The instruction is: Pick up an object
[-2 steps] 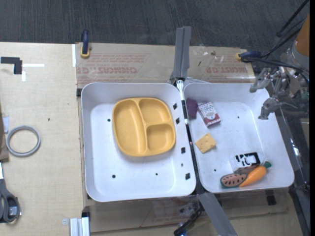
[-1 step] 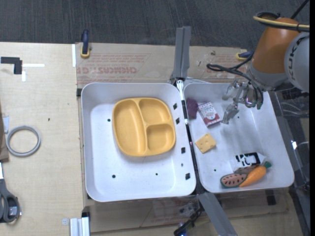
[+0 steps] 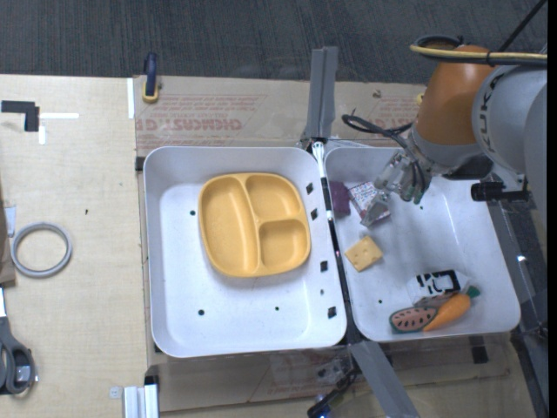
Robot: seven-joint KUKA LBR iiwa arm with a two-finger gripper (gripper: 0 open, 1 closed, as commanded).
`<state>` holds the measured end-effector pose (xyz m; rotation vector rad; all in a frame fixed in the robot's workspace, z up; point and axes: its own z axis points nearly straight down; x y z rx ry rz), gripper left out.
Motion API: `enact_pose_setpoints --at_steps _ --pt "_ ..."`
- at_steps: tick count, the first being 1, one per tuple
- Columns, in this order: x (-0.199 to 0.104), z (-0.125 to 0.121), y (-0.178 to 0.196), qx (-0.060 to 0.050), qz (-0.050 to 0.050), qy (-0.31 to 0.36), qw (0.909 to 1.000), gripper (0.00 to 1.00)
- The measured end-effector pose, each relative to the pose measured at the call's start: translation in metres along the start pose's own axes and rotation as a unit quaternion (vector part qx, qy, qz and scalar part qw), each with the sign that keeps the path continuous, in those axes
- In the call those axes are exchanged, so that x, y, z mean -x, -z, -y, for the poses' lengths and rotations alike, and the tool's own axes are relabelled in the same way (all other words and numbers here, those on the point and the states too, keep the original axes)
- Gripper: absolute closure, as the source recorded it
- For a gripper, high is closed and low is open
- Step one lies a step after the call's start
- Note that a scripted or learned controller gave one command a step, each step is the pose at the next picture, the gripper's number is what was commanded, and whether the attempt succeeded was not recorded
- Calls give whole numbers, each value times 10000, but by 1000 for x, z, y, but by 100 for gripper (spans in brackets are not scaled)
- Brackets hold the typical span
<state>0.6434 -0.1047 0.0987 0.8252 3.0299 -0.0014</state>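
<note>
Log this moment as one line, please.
arm: over right white bin | gripper: above purple object | cheese wedge toy, carrot toy: untouched | yellow divided plate: left bin

Arm point(image 3: 513, 103) ran off frame at 3 o'clock. Gripper point(image 3: 376, 209) fingertips blurred; their spread unreadable. Purple item point(image 3: 341, 200) partly hidden beneath the bin divider point(image 3: 329, 216). Scissors point(image 3: 16, 366) cropped at 8 o'clock edge.

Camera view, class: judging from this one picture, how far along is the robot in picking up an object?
Done: the arm has reached into the right bin, and the gripper is low near its back left corner, above the cheese wedge. In hand: a crinkled silvery item sits at the fingertips, but a real grasp cannot be confirmed. Left: lifting something clear. The carrot lies on the bin floor, and the yellow divided plate lies in the left bin.
</note>
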Motion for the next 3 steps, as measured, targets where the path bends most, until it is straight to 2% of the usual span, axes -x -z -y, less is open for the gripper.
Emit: enact_pose_setpoints --at_steps 1,2,3 --pt "-23 -6 137 2 12 -475 9989 0" --pt "-22 -7 146 -3 24 -460 9989 100" --pt "-22 -7 146 -4 22 -463 9989 0"
